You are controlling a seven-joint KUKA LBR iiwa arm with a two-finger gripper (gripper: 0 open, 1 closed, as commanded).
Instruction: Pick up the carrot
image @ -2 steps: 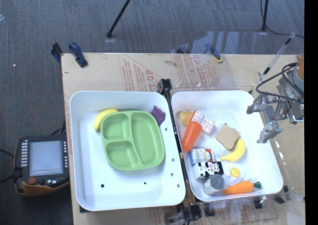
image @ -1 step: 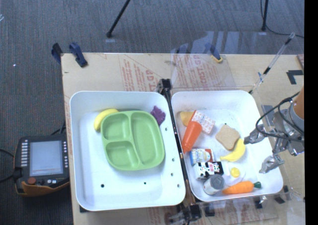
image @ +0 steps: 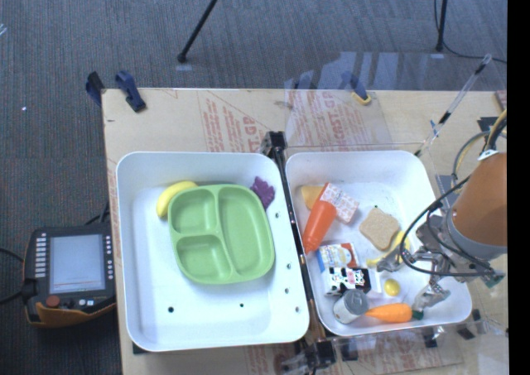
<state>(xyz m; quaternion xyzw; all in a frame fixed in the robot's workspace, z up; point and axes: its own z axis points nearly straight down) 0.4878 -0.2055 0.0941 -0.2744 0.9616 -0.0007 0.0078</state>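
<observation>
The carrot point(image: 387, 313), orange with a green stem end, lies flat near the front wall of the right bin point(image: 414, 165). My gripper point(image: 411, 281) hangs over the bin's front right corner, just above and to the right of the carrot. Its fingers are open: one fingertip point(image: 429, 297) stands close to the carrot's green end, and the other points left near a small yellow piece point(image: 391, 288). Nothing is between the fingers. The arm's orange band point(image: 495, 204) rises at the right.
The right bin also holds an orange bottle point(image: 319, 224), a toast slice point(image: 379, 228), a pink wafer point(image: 340, 202), a milk carton point(image: 344, 270) and a grey can point(image: 351, 305) beside the carrot. In the left bin point(image: 132, 282) are a green divided plate point(image: 222, 231), a banana point(image: 172, 195) and purple grapes point(image: 263, 191).
</observation>
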